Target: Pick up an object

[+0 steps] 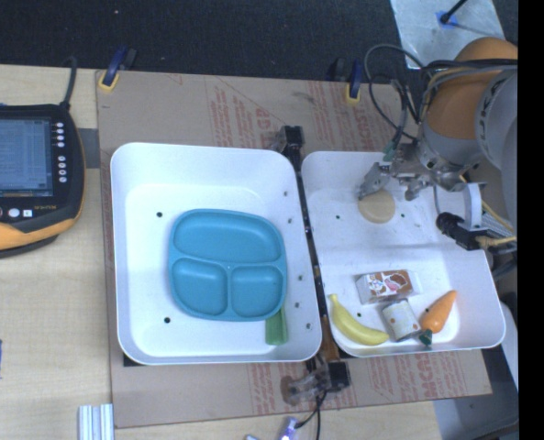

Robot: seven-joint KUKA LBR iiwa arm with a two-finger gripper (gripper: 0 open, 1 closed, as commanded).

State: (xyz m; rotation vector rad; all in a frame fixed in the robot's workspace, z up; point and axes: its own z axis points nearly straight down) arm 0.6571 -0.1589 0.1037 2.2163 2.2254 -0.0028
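My gripper (388, 184) hangs over the back of the right bin (345, 177), its fingers spread open. A round beige disc (377, 209) lies on the bin floor just below the left finger, not held. Toward the front of that bin lie a yellow banana (354, 324), a small brown-and-white packet (383, 285), a grey-white cylinder (399, 319) and an orange carrot (439, 310).
The left bin (134, 177) holds a blue divided plate (227, 263) and a green block (276, 327) at its front right. A teach pendant (24, 177) rests at the bench's left. The arm's orange band (460, 90) and cables rise at the right.
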